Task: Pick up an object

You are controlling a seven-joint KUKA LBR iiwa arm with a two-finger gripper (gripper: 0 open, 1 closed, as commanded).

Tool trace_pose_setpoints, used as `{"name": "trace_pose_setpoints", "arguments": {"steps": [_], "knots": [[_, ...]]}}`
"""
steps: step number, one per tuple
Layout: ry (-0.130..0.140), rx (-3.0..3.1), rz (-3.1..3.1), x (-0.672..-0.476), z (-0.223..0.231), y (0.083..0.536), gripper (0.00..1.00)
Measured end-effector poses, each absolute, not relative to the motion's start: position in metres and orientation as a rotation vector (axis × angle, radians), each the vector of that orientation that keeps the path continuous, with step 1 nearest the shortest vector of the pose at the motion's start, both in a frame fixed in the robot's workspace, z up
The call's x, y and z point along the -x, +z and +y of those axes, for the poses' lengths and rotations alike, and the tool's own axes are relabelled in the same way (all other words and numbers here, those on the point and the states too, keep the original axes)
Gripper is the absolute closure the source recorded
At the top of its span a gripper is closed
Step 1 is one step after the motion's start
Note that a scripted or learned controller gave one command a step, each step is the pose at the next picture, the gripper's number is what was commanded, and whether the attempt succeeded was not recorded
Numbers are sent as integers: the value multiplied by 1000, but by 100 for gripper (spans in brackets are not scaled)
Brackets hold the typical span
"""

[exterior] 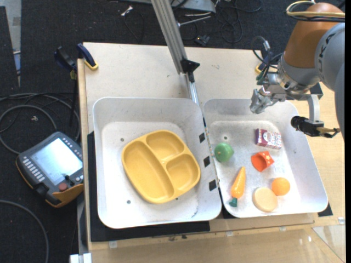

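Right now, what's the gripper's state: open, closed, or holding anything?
Gripper: cannot be told whether open or closed. It hangs above the back edge of the right bin, with nothing visible in it.

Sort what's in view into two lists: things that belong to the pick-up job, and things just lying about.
Job:
- two-finger gripper over the right white bin
- green round fruit
- orange carrot
- maroon carton
- small orange-red cup
- orange ball
- cream disc

Lying about:
- yellow divided plate in the left white bin
- orange-edged handheld control pendant
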State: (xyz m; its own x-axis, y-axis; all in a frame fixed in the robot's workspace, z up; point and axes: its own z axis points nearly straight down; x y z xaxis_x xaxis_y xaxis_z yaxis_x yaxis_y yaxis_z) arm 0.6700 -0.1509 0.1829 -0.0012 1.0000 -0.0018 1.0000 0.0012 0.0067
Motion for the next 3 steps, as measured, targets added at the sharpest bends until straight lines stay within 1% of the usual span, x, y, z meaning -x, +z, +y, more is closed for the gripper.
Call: {"name": "trace_pose_setpoints", "arguments": {"steps": [1,2,3], "knots": [[7,-2213,2218,-666,-151,246,100],[5,-2215,2220,-667,-151,288,100],[-1,-2217,2229,-634,-115,278,100]]}}
